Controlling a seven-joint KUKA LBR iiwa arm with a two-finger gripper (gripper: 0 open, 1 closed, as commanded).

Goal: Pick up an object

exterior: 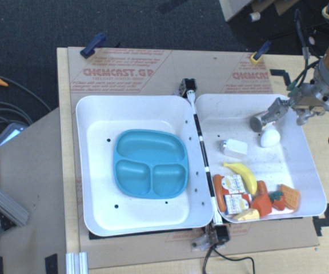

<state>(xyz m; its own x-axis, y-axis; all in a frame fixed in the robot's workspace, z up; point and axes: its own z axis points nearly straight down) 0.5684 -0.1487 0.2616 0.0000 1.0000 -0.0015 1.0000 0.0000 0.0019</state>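
The right bin (301, 141) holds several small items. A white egg-shaped object (269, 137) lies in its upper middle, and a small white block (235, 147) sits to the left of it. Along the front lie a yellow banana (241, 174), a red-and-white carton (233, 192), an orange carrot-like toy (263, 201) and a tan cracker-like piece (289, 197). My gripper (260, 121) reaches in from the right and hangs low just above and left of the egg-shaped object. I see nothing held in it.
A blue divided plate (151, 163) lies in the middle of the left bin (90, 153). A black divider (199, 147) runs between the two bins. Blue clamps (92, 44) hold the cardboard at the back.
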